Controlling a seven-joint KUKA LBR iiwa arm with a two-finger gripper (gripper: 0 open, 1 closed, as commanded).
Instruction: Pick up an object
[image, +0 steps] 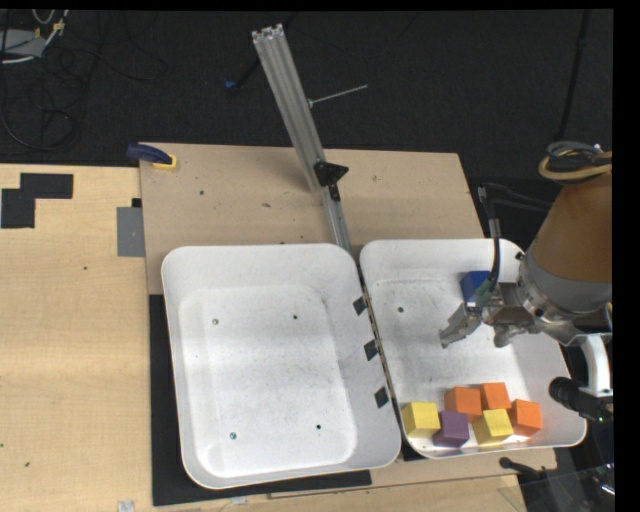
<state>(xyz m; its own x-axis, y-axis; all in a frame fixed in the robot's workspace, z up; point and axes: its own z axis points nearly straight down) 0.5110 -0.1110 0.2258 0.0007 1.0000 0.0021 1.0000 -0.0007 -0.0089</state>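
Observation:
Several small blocks lie along the near edge of the right bin (420, 270): a yellow block (422, 416), a purple block (454, 428), an orange block (463, 401), a second orange block (494, 395), another yellow block (491, 426) and an orange block (526, 415) at the far right. A blue block (476, 286) sits farther back in the same bin. My gripper (480, 332) hangs over the right bin's middle, just in front of the blue block. Its fingers are spread open with nothing between them.
The left bin (260, 360) stands beside the right one, with black clips on the shared rim. A slanted metal rail (300, 120) rises behind the bins. The arm's bulky body (575, 250) overhangs the right bin's right side.

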